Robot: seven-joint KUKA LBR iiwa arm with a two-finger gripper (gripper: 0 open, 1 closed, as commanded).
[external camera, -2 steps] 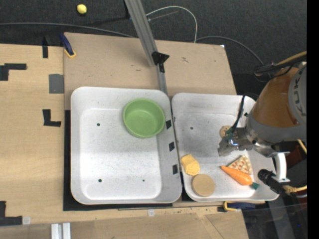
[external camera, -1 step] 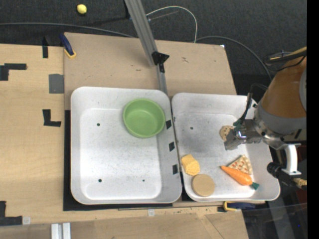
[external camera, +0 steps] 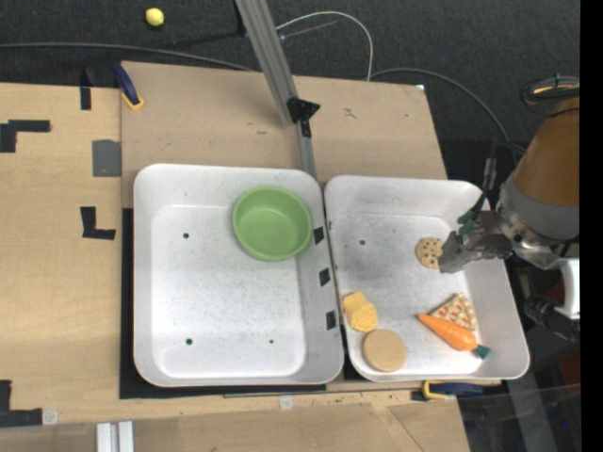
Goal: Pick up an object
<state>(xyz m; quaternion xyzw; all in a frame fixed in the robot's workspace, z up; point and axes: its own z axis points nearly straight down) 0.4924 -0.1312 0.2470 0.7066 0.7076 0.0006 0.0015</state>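
Look at the right bin (external camera: 415, 196) first: your pincer (external camera: 454, 252) hangs low over its right half, just beside a small round cookie (external camera: 430, 250) that lies flat near the bin's middle. From this angle you cannot tell whether it is released or clenched, and nothing shows gripped in it. The grey arm (external camera: 546, 182) with its orange band reaches in from the right edge.

Toward the bin's near right corner you have an orange carrot (external camera: 449, 331). Its long axis runs on a slant, the thin orange tip pointing up-left toward the bin's centre and the green stub end pointing down-right toward the corner. It touches, or nearly touches, a pizza slice (external camera: 457, 309) lying just above it, whose point aims upward.

At the bin's near left you see a yellow cracker (external camera: 358, 311) and, just below it and touching, a tan round disc (external camera: 384, 350); both lie flat, with no clear long axis.

In the left bin (external camera: 170, 281) a green bowl (external camera: 271, 222) sits upright at the far right corner. Both bins rest side by side on the worktop (external camera: 207, 111).
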